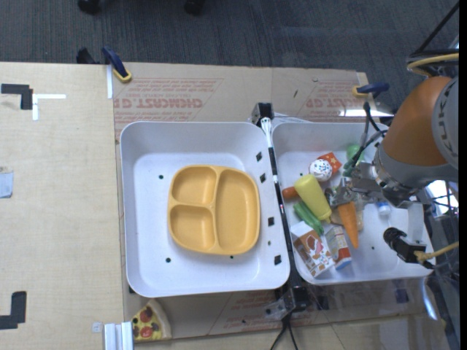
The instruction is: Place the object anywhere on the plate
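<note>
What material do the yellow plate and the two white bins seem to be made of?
The plate looks like moulded plastic with a matte finish: one even yellow colour, rounded dividers, soft dull highlights. The left bin and the right bin look like thin, smooth white plastic with rounded corners, though painted metal cannot be excluded.

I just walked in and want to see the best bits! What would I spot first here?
You'd likely spot the yellow plate first, sitting in the middle of the left bin with its three sections. Next comes the colourful heap of toy food crowded in the right bin, with a carrot and a little carton. The grey and orange robot arm leans over that heap from the right.
</note>
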